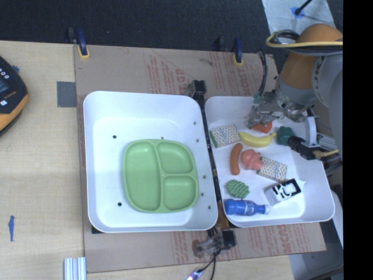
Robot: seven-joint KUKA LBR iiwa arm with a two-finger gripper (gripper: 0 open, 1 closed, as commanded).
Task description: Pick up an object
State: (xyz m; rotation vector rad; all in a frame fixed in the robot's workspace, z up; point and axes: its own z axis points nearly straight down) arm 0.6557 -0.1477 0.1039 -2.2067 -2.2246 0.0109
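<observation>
Bench: two white bins. Gripper [261,120] low in right bin [317,206], just above banana [256,138]; finger opening cannot be told.

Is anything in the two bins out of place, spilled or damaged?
Nothing stands out. The green divided plate lies flat in the left bin. In the right bin, the blue bottle lies on its side, and the banana and sausage lie loosely, without spill or visible damage.
</observation>
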